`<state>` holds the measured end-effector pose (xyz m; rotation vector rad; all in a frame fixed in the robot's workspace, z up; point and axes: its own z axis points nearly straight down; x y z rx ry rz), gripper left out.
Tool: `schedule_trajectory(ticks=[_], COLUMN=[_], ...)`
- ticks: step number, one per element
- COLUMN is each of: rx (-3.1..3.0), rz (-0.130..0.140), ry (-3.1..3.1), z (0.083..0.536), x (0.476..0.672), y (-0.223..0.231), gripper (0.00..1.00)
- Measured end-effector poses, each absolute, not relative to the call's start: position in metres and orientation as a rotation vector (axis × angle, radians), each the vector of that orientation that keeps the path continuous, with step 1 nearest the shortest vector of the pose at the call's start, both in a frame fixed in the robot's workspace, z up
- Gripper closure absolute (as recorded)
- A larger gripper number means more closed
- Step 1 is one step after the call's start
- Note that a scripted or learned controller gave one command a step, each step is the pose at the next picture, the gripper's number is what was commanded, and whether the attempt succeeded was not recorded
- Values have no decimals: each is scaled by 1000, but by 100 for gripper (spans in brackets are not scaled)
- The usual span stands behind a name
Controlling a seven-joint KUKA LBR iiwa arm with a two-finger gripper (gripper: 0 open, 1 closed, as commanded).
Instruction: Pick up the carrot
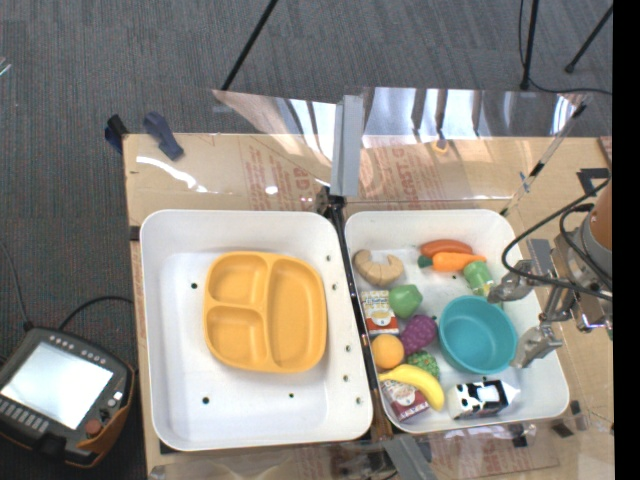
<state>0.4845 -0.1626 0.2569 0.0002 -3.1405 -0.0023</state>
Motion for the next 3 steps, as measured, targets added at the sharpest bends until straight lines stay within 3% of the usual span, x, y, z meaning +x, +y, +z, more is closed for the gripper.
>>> schedule_trajectory(ticks=[1,2,3], rx=[48,2,-41], rz=[-6,-7,0], ry=[-3134,-3133,-3145], z=[189,99,90], x=[565,603,632], y=[-207,-204,-185], gripper=[0,0,0])
